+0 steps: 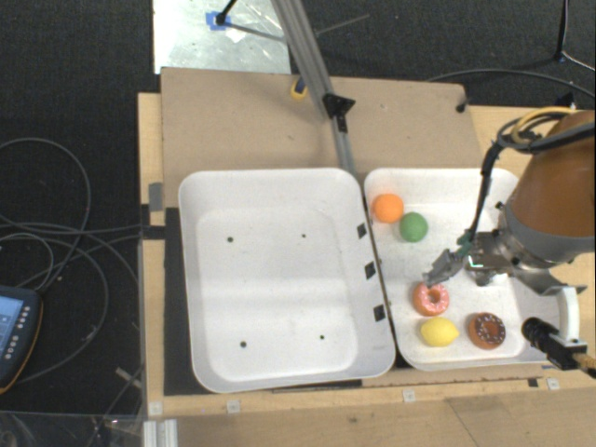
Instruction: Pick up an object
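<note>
A pink frosted doughnut [430, 298] is seen lying flat on the floor of the right-hand white bin [447, 182], in its lower half and close to the edge shared with the neighbouring bin. The gripper [445, 268] is positioned just above and slightly to the right of the doughnut, at its upper edge, and whether the two touch cannot be told. Nothing is seen gripped, and how wide the gripper stands cannot be told from this slanted view.

Just below the pink doughnut, a yellow lemon [440, 332] is placed near the bin's front wall. Beside the lemon, to its right, a chocolate doughnut [486, 331] with sprinkles is laid flat. Toward the bin's far side, an orange ball [387, 208] is set near the shared edge, and a green ball [413, 226] is found just beside it, lower and to the right. Both balls are well apart from the gripper.

The arm [559, 203] is extended in from the right, its orange band shown over the bin's right portion, with dark cables looped above it.

The left-hand white bin [200, 250] is set against the right one, joined by small black clips along the shared edge. Both bins are borne by a brown bench [242, 119]. A grey pole [307, 45] is slanted across the bench's far side.
</note>
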Motion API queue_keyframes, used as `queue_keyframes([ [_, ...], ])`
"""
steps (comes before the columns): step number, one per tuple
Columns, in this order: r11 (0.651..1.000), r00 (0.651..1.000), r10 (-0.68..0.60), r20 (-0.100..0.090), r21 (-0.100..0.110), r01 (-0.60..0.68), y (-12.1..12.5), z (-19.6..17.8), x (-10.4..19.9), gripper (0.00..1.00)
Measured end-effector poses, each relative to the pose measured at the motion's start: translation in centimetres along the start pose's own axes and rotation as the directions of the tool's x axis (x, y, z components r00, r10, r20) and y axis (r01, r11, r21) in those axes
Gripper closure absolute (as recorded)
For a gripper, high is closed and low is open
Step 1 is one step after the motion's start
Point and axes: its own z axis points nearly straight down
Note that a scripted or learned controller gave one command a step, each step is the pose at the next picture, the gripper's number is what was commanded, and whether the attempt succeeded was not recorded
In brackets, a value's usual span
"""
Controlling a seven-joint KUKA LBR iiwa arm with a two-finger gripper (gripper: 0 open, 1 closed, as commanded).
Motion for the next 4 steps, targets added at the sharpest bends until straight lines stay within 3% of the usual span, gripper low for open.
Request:
queue_keyframes([
  [1, 1.0, 1.0, 0.003, 0.0, -0.005, -0.003, 0.1, -0.2, 0.0, 0.0],
  [2, 1.0, 1.0, 0.003, 0.0, 0.001, -0.003, 1.0, 4.7, 0.0, 0.0],
  [4, 1.0, 1.0, 0.005, 0.001, -0.003, -0.005, 0.5, 13.2, -0.4, 0.0],
])
